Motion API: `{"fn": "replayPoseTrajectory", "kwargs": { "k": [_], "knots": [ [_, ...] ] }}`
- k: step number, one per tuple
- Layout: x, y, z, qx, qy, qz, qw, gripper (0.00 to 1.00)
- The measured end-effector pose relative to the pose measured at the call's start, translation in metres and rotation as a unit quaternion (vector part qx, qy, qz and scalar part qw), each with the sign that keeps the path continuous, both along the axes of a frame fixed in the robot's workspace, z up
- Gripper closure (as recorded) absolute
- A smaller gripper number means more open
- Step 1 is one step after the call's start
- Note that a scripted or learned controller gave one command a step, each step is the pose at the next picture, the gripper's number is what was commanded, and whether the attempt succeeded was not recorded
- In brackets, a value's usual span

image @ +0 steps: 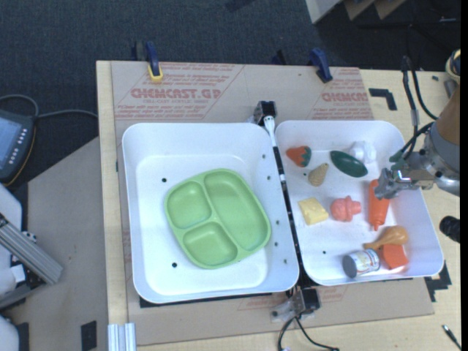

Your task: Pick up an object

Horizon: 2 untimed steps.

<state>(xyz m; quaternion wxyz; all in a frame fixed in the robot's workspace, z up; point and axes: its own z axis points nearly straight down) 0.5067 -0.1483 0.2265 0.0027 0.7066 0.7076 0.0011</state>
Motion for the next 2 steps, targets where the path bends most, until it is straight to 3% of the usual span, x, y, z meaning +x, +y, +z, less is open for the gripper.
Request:
{"fn": "replayPoseTrajectory", "kwargs": {
  "k": [1, 2],
  "knots": [
    [0.017, 0.057, 0.008, 0.0017, 0.001, 0.003, 1.0000, 1.00],
    [0.016, 0.070, -0.008, 0.0017, 0.004, 0.000, 1.0000, 1.00]
  ]
}}
